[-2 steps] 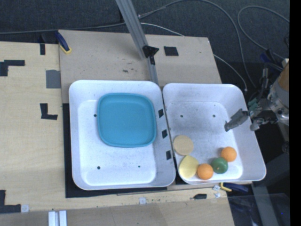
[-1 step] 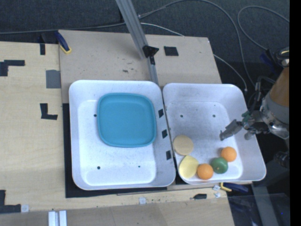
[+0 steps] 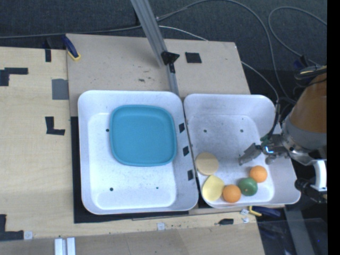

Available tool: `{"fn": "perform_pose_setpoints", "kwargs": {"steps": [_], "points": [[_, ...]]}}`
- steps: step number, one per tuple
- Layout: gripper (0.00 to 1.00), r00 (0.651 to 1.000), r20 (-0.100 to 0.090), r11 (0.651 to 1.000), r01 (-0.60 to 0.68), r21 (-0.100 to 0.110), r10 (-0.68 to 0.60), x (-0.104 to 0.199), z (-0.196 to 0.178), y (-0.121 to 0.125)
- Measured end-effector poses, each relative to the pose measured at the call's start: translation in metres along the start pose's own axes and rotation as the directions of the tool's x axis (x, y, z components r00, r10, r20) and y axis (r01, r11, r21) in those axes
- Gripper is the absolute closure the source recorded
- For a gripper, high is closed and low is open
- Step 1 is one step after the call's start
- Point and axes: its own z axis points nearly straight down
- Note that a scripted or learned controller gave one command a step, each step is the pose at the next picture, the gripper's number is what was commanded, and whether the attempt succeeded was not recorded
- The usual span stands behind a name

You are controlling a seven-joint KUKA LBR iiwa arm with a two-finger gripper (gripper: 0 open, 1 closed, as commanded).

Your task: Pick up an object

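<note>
Grey tool [image 3: 254, 154] hovers seemingly parted just above the orange ball [image 3: 258, 173].

Gripper [image 3: 249, 155] over right bin [image 3: 223, 110], apparently above fruit [image 3: 258, 173]

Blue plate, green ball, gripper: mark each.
blue plate [image 3: 142, 135], camera view, centre of its flat face
green ball [image 3: 247, 185], camera view, middle of its top
gripper [image 3: 254, 154], camera view, between its fingertips
</note>
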Motion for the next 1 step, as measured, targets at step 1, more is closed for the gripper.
{"fn": "perform_pose_setpoints", "kwargs": {"steps": [1], "points": [[0.0, 1.0, 0.0, 1.0, 0.0, 0.0, 0.0, -0.0019, 0.061, 0.004]]}}
